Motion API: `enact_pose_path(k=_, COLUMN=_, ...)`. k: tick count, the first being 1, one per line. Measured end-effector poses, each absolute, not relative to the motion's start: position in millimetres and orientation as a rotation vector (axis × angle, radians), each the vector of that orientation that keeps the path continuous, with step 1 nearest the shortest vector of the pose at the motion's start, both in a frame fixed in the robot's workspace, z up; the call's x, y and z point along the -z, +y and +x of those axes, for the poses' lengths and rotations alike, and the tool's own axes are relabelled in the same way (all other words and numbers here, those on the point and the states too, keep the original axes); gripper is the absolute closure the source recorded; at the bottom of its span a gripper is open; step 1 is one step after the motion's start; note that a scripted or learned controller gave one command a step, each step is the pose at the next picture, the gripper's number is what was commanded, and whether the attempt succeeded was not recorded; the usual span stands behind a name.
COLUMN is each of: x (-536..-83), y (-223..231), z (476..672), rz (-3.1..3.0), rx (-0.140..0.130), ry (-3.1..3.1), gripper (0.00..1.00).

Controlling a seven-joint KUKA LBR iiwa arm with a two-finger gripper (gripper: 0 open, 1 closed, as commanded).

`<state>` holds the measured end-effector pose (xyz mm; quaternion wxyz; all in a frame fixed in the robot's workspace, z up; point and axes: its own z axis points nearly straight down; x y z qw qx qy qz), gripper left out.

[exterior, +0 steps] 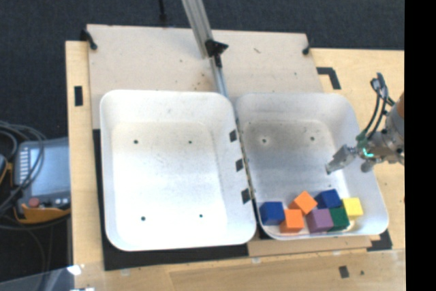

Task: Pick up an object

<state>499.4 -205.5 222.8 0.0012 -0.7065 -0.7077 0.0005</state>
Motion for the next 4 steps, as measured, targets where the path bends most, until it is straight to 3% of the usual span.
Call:
enact_pose_path(k=1, x=-225.0, y=-205.4, z=500.4, rz=-2.221, rx=0.002, ry=-2.224, gripper=0.00)
enact_pose_path(k=2, x=-168.8, y=-197.6, z=495.5, rz=-2.222, rx=-0.004, ry=-2.218, gripper=0.00)
enact_pose_path(k=3, x=-116.0, y=-195.4, z=504.6, rz=-2.227, rx=-0.004, ry=-2.213, gripper=0.00)
enact_pose_path(k=4, x=-98.1, y=-197.2, z=505.6, rz=-2.229, rx=-0.001, ry=-2.219, gripper=0.00)
